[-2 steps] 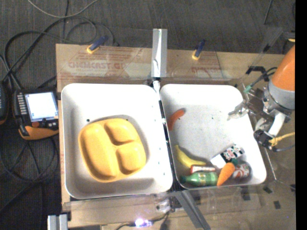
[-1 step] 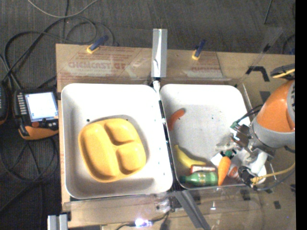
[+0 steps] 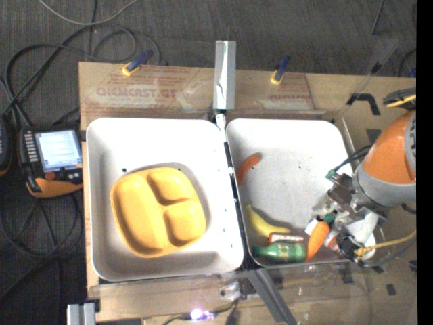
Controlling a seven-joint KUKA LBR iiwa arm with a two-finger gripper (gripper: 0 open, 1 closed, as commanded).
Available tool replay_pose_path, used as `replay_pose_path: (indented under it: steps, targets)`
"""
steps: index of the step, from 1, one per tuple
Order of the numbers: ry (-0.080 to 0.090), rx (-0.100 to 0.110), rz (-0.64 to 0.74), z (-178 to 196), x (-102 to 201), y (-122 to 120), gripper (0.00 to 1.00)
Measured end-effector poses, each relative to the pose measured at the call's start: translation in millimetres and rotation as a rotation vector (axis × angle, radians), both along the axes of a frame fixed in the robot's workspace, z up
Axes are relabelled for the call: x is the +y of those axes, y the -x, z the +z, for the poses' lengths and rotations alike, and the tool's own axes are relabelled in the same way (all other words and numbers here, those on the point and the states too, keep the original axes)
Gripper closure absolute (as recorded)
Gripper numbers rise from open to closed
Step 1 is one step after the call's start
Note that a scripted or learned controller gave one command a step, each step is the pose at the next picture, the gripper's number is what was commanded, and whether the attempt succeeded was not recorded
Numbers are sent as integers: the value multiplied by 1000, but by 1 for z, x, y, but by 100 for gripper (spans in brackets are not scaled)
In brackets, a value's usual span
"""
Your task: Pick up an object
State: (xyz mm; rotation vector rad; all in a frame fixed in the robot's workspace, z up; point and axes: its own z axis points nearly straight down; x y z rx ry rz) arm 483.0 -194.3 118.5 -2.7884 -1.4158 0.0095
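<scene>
- Dark carpet strewn with cables surrounds the bench (image 3: pixel 196 87), which bears two white bins.
- Gripper (image 3: pixel 331 230) sits low in the right bin (image 3: pixel 298 141), by its near-right corner, just beside the carrot (image 3: pixel 316 239); whether anything is gripped I cannot tell, since the wrist hides that part.
- Landmark: the carrot. Touching or nearly touching its left side lies the green bottle (image 3: pixel 279 252); further left is the banana (image 3: pixel 262 222), and well beyond, toward the bins' shared wall, a small orange piece (image 3: pixel 247 164).
- Yellow tray (image 3: pixel 160 210) lies in the left bin (image 3: pixel 101 147), far from the carrot.
- My judgement: the carrot is the likeliest target. Crowding matters here, so close squarely across it and lift straight up, clear of the bottle and bin wall.
</scene>
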Motion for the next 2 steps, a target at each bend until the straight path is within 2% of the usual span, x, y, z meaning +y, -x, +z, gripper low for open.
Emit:
replay_pose_path:
  steps: [1,2]
  targets:
    - [14,0,-163,74,41,-90,100]
    - [17,1,-319,96,65,-167,100]
